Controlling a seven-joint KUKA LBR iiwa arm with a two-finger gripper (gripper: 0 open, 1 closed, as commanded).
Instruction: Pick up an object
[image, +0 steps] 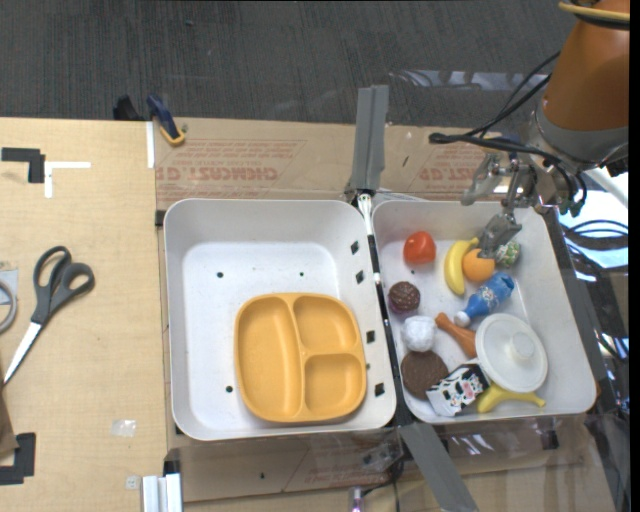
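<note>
I see the tool (497, 238) low over the far side of the right bin (572, 330), its tip right at an orange fruit (478, 267) that lies against a banana (456, 266); I cannot tell how its fingers stand. Near them lie a red tomato (420, 247), a blue bottle (489, 296), a carrot (458, 333) and a white lid (511, 351). The left bin (200, 300) holds a yellow divided plate (299, 356). Scissors (48, 292) rest on the tabletop (80, 400), well apart.
</note>
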